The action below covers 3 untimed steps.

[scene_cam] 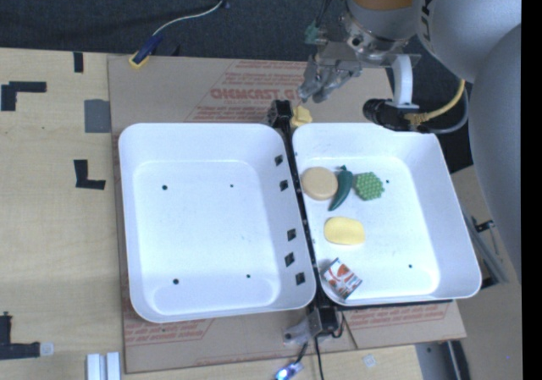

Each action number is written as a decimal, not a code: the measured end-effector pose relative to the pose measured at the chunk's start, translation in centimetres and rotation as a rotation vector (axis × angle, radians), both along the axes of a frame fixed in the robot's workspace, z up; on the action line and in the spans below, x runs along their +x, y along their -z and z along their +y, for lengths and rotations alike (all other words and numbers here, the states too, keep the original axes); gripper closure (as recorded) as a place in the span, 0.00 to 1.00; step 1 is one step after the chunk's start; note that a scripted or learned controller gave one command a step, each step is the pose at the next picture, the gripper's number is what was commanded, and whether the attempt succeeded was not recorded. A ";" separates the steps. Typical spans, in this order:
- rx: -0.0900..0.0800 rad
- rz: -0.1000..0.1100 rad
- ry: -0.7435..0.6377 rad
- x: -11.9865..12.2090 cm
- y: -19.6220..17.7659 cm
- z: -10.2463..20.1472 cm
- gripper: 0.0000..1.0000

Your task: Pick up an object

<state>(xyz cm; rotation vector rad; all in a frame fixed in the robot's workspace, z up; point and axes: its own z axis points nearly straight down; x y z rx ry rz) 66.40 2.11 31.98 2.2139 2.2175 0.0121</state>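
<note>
Camera view: gripper (pixel 315 89) is up past the far edge of the right bin (pixel 440 201), over the cardboard near the top of the seam between the two bins. Can't tell how wide the claw is from this angle, and I see nothing held in it.

Candidates all sit in the right bin: tan round disc (pixel 318 184) by the left wall, green pepper (pixel 343 188) leaning against it, green bumpy piece (pixel 369 186) just right of the pepper, yellow lemon-like lump (pixel 345 231) nearer the front, red-and-white packet (pixel 342 278) in the front-left corner. Small yellow bit (pixel 302 115) sits on the rim by the black clip at the seam, almost under the gripper. Left bin (pixel 135 201) has nothing to grab.

Risks as I see them:
- Straight descent from here lands on the rim or clip, not on an item. Likely a collision or a grab at nothing.
- Disc, pepper and bumpy piece are touching or nearly so. Going for one probably shoves the others or pinches two at once.
- Disc and packet hug the wall, so one finger could hit the bin side.
- The lemon stands apart, safest target, but rounded, so could squirt out of an off-centre pinch.
</note>
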 end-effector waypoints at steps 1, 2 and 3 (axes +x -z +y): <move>0.000 -0.004 -0.001 0.5 -13.2 0.7 1.00; 0.000 0.001 -0.002 0.4 -22.1 0.4 1.00; 0.002 0.016 0.001 -11.6 -19.8 -1.0 1.00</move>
